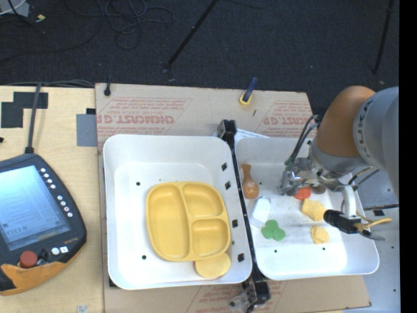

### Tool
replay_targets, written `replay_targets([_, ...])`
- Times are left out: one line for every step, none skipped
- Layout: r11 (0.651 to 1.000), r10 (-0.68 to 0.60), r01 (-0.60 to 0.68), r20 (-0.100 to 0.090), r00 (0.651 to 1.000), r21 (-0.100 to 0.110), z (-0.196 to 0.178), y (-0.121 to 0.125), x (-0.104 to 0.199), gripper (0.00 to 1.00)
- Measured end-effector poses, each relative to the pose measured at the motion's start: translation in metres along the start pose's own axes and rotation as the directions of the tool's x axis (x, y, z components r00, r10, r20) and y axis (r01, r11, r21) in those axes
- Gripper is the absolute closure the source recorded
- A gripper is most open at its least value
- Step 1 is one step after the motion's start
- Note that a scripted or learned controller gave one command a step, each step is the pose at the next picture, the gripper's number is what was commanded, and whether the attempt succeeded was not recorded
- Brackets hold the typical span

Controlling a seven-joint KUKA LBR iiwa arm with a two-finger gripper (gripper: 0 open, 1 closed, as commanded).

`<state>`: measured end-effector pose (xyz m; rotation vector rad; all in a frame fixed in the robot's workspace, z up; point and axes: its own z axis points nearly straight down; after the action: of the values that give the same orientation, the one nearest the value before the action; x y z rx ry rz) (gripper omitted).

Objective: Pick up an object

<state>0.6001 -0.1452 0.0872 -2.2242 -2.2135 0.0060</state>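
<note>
I am seeing the grey arm with its orange band (348,119) reaching into the right white bin (361,259); its bulk is covering that bin's far right corner. The gripper (294,182) is sitting low by a small red piece (303,193), and I cannot tell how the fingers stand. Pale yellow chunks (313,208), a green clover-shaped toy (273,230) and a brown bottle-shaped toy (249,182) are lying nearby. A yellow divided plastic tray (189,220) is resting in the left white bin (127,175).
</note>
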Motion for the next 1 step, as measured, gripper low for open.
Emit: replay_targets([1.000, -0.002, 0.002, -0.001, 1.000, -0.002, -0.0004, -0.0397, -0.0346, 1.00])
